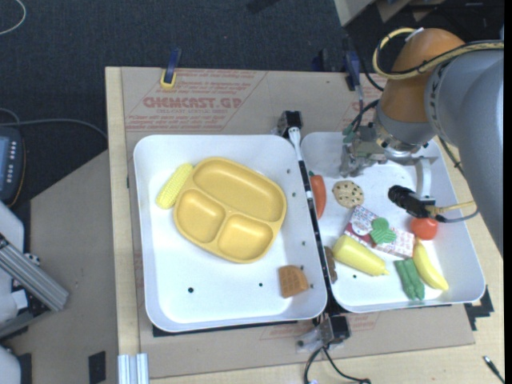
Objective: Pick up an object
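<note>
The right bin (472, 282) holds several toy foods. They are a round cookie (347, 192), an orange-red piece (318, 194) by the left wall, a red-and-white packet (370, 232) with a green item (383, 232) on it, a yellow pepper (360, 256), a green bean pod (410, 279), a banana (430, 266) and a red tomato (425, 227). My gripper (356, 160) hangs over the back left part of this bin, just behind the cookie, with nothing visibly in it. The grey arm with its orange band (416, 62) comes in from the upper right.
In the left bin (152, 214) lie a yellow divided plate (228, 209), a corn cob (174, 185) beside it and a brown toast piece (293, 280) near the front right corner. A black part (408, 201) with a yellow cable hangs off the arm over the right bin.
</note>
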